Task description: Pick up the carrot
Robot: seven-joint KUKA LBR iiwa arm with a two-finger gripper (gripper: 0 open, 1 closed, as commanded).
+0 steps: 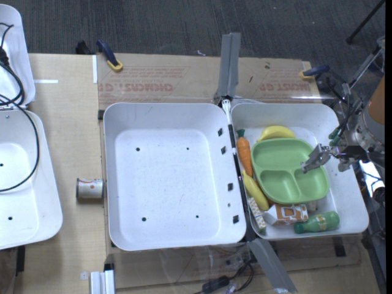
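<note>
The carrot [245, 155] is orange with a green top and lies lengthwise along the left wall of the right bin [343, 216]. It rests just left of a green divided plate [288, 173]. My gripper [313, 159] hovers over the right side of that plate, well to the right of the carrot. Nothing shows between its fingers, and I cannot make out how they stand.
A yellow banana [277, 131] lies behind the plate and another yellow piece [256, 192] in front of the carrot. A small carton [290, 213] and a green bottle [317, 222] sit at the bin's front. The left bin [122, 225] adjoins. A small can [90, 188] lies on the bench.
</note>
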